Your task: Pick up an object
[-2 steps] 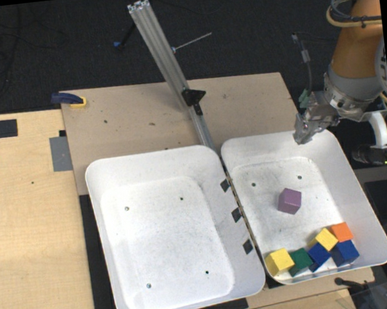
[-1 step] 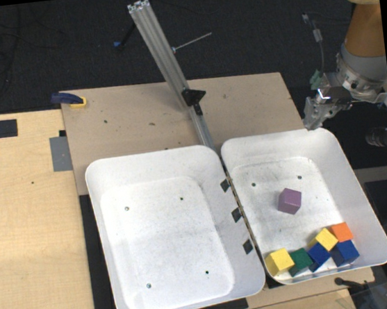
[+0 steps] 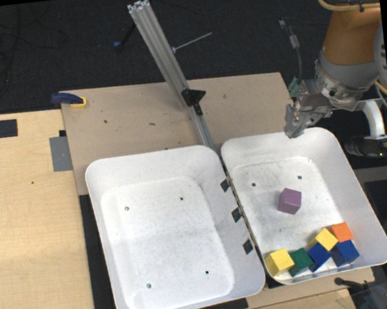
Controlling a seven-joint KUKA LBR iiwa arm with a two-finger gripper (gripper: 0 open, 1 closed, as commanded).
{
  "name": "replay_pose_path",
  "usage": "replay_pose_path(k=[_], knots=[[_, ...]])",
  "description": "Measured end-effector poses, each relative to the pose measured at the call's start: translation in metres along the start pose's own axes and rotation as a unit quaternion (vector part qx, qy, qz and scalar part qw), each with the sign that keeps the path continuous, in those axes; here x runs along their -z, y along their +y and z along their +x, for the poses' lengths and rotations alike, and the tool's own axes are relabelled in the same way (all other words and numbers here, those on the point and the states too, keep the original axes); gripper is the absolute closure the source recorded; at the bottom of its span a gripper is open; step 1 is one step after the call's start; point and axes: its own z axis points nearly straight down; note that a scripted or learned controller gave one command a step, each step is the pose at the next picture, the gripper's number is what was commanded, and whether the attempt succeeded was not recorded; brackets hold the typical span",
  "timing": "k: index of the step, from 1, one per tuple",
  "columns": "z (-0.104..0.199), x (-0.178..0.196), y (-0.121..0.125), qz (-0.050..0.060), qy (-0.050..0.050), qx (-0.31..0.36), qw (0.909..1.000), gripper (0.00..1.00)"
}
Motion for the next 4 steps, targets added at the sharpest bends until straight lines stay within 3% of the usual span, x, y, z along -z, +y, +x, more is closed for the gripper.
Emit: replay_pose_path(k=[3,4], knots=[[0.153,-0.038,-0.028,0.002,0.0,-0.001,1.0,1.0],[0.205,-0.032,-0.041,0.001,0.0,0.0,1.0,1.0]])
